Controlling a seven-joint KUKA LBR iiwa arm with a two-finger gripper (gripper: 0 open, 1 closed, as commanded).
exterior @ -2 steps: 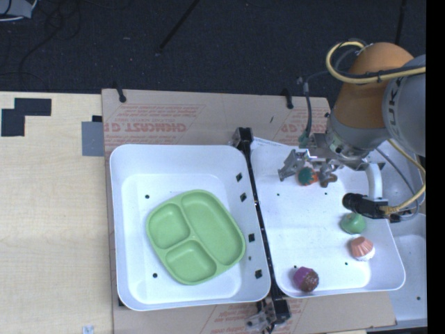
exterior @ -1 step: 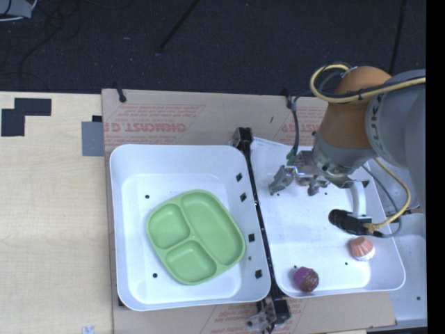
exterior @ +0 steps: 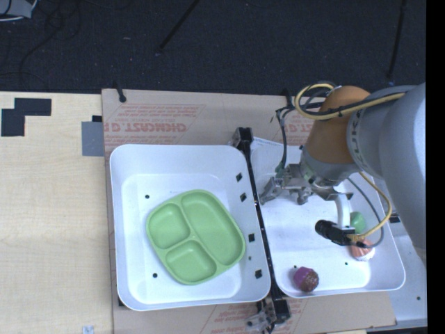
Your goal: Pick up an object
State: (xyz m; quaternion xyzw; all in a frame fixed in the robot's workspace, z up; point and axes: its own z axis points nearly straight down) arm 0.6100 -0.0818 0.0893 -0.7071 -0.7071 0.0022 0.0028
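glossy white bin cradles a rounded three-compartment green plate.

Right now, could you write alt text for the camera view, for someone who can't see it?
A grey robot arm reaches from the right over the right white bin, gripper near its left wall. That bin holds a purple ball, a green object and an orange object; the left bin holds a green three-compartment plate.

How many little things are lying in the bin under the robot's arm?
3. A purplish ball near the bin's front edge; a green thing and an orange-pink thing by its right wall, both partly covered. The arm may hide more.
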